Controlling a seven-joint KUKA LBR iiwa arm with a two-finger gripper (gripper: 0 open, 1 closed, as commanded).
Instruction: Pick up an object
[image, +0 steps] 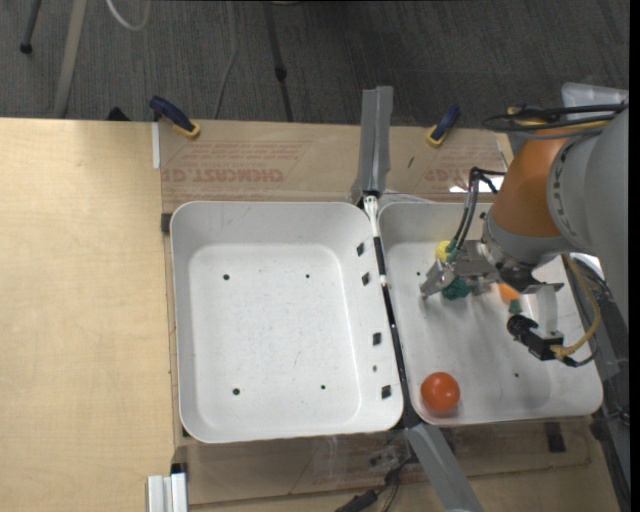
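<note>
Arm reaching into the right-hand bin; grasp unconfirmed.

An orange ball (440, 392) is resting at the near edge of the right bin (560, 405), well apart from the gripper (447, 284) and nearer the camera than the fingers. The gripper is sitting low over the middle of that bin, pointing toward the divider between the bins. A small teal object (457, 291) is lying right at the fingertips, though whether it is being pinched, or how far the fingers are parted, cannot be told. A yellow piece (444, 248) is showing just beyond the fingers. The left bin (190, 300) is lying well apart, across the divider.
</note>
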